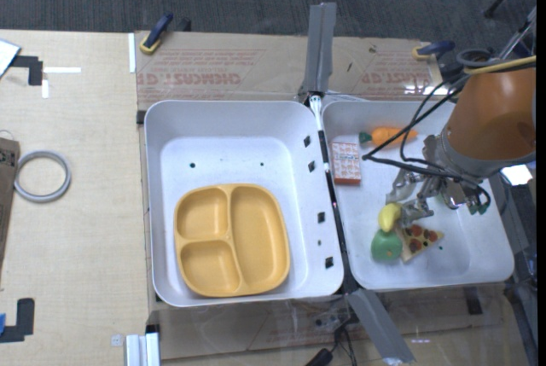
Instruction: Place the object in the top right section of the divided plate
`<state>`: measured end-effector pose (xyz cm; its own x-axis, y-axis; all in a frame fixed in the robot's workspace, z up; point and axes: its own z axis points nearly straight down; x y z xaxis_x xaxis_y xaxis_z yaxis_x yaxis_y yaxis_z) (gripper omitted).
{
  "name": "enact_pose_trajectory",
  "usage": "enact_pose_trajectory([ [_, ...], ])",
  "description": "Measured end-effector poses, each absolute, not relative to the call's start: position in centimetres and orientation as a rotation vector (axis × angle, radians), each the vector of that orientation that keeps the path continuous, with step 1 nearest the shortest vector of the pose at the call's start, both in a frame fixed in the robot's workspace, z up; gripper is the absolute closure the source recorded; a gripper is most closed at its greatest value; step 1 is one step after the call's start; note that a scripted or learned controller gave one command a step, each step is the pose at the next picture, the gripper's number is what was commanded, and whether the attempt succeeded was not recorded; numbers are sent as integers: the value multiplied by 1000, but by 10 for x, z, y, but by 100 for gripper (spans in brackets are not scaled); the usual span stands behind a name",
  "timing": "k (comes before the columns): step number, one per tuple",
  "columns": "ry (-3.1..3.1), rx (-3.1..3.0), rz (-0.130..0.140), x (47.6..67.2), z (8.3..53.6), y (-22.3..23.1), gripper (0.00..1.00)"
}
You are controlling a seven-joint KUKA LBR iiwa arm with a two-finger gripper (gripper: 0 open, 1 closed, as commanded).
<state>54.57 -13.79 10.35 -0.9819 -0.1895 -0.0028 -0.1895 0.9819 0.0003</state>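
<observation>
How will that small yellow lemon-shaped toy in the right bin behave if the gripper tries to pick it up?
The small yellow lemon-shaped toy looks rounded and smooth, so it may slip or roll away. It touches the green round toy, which could shift too. The gripper sits right beside it.

The pale wooden worktop (77, 270) carries two shallow white plastic bins (162, 185) side by side on brown cardboard (230, 66), with a grey tape roll (40, 176) near its left edge.

Two white bins (162, 134) sitting side by side; one yellow divided plate (230, 238); five small items lying in right bin: carrot (389, 135), red box (345, 162), lemon (390, 217), green fruit (386, 246), pizza slice (420, 240); one tape roll (40, 176); two blue clamps (157, 31).
</observation>
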Motion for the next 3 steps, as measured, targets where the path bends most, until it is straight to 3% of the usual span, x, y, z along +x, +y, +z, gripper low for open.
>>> enact_pose_trajectory([
  [1,3065,-681,2,556,92,-91,100],
  [2,2963,-1027,0,584,93,-221,100],
  [3,2757,-1498,2,557,92,-169,100],
])
